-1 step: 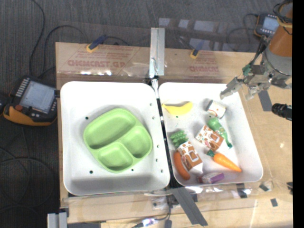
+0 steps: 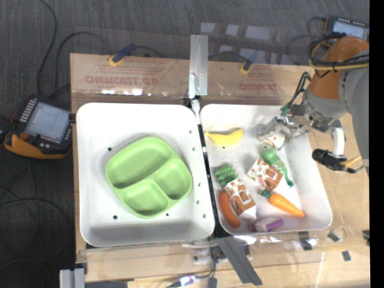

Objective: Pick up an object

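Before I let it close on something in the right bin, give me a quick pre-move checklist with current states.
1. Gripper over right bin, at its far right corner: ok.
2. Target under it: small white and red object lies just below it: ok.
3. Jaws open or shut: cannot tell.
4. Anything held already: cannot tell.
5. Neighbours apart from the target: banana well left, green item close below: not ok.
6. Green tray sits in left bin, out of the way: ok.

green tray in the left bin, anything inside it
The green tray lies in the left bin with three compartments, and all three show bare green bottoms with nothing in them. Whatever may lie underneath the tray is covered by it.
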### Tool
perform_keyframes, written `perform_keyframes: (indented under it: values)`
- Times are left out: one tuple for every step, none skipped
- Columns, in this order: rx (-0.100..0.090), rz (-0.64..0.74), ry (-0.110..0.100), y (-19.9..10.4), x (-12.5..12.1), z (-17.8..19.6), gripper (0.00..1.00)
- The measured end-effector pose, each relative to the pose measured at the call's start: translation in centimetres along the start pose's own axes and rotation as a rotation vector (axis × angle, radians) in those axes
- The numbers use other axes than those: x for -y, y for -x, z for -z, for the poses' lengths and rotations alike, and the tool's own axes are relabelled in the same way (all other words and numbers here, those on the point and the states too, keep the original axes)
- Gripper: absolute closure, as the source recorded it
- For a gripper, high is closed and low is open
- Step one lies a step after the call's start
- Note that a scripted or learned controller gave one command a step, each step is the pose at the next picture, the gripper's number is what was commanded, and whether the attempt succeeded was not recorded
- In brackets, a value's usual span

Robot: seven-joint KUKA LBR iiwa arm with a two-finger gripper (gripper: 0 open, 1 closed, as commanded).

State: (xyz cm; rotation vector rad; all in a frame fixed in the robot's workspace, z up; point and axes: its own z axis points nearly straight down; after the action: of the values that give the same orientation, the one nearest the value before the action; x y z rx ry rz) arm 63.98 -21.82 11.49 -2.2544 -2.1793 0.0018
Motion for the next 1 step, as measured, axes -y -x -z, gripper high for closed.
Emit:
perform_keyframes:
  values:
    - [0.004,-0.195,0.004,-5.46,-1.29,0.52,0.00]
